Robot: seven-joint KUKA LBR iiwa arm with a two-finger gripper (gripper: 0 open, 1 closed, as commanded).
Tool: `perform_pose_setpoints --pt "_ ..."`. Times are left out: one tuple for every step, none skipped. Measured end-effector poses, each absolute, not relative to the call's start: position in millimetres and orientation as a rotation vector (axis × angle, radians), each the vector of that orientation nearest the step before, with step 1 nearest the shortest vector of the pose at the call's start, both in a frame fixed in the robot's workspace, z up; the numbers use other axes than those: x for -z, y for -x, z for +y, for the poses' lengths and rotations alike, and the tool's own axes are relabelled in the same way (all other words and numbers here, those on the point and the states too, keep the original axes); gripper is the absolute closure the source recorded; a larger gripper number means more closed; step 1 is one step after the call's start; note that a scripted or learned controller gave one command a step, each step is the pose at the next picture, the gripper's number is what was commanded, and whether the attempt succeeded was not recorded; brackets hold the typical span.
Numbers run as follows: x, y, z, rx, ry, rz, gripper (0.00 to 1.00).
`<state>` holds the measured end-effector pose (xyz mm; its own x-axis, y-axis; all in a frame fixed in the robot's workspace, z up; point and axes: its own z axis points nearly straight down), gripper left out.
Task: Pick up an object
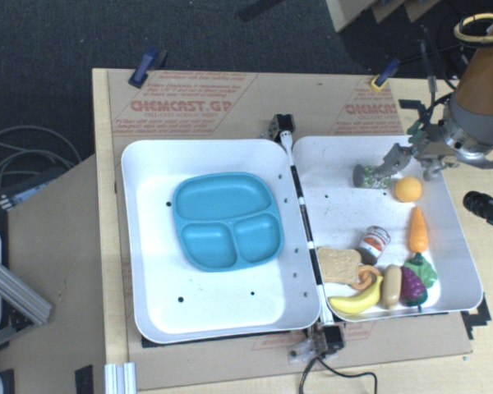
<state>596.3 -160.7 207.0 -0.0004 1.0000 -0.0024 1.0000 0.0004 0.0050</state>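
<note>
1. Landmark: the divider where the two white bins meet, running front to back across the counter.
2. Left of the divider: the left bin holds a blue sectioned plate, lying flat near the bin's middle, well apart from the divider.
3. Right of the divider: the right bin holds all the small items.
4. Just beside the divider, toward the front: a slice of bread, with a small pretzel-like piece touching its right edge and a banana in front of it.
5. Further right of the divider: a small can lying on its side behind the bread; a potato-coloured piece and a purple bunch of grapes beside the banana, with something green at the grapes' right.
6. A carrot lies lengthwise behind the grapes; an orange fruit sits behind the carrot.
7. Pincer: low at the back of the right bin, well right of the divider, just left of the orange fruit; whether its tips are spread or pressed together, cannot tell. Nothing visibly pinched.
8. Arm enters from the far right.
</note>
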Motion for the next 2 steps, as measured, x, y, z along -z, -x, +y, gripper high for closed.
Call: perform_pose_setpoints --pt "-84.2 -529.6 -161.8 0.001 -2.223 2.222 0.0" --pt "-94.6 -530.5 -161.8 -0.001 -2.222 2.219 1.0"
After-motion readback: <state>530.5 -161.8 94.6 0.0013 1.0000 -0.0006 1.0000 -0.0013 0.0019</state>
